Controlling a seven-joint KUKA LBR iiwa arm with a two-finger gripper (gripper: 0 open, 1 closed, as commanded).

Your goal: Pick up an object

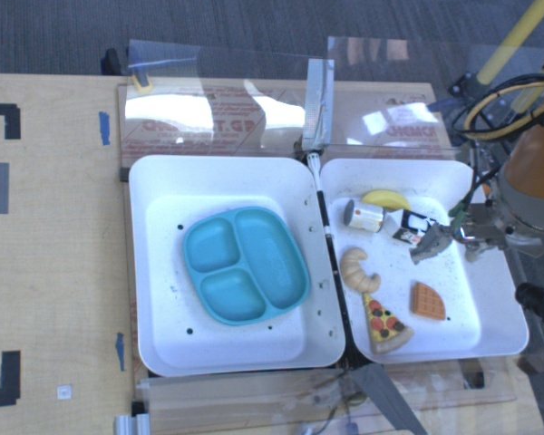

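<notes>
- The gripper (pixel 432 243) hung low over the right bin (pixel 499 333), its fingers angled toward the bin's middle; whether they were spread or pressed together could not be told, and nothing showed between them.
- Just beside the fingertips lay a small black-and-white object (pixel 411 228), the nearest candidate for the pick. A descent slightly off its centre could have pushed it away rather than trapped it.
- A little further on, the white cylinder (pixel 365 216) lay on its side near the banana (pixel 386 199). Being round, the cylinder would probably have rolled if nudged, and the two sat close enough that a closing finger might have caught both.
- Lower in the bin, the croissant (pixel 357 270), the waffle (pixel 427 301) and the pizza slice (pixel 384 323) lay apart from each other. The waffle and pizza looked flat, so fingers might have slid over them and closed on air.
- The left bin (pixel 154 270) held a blue divided plate (pixel 245 263), well apart from the gripper and unlikely to interfere.
- The yellow cables (pixel 503 102) looped near the arm's wrist; a wide swing might have snagged them.
</notes>
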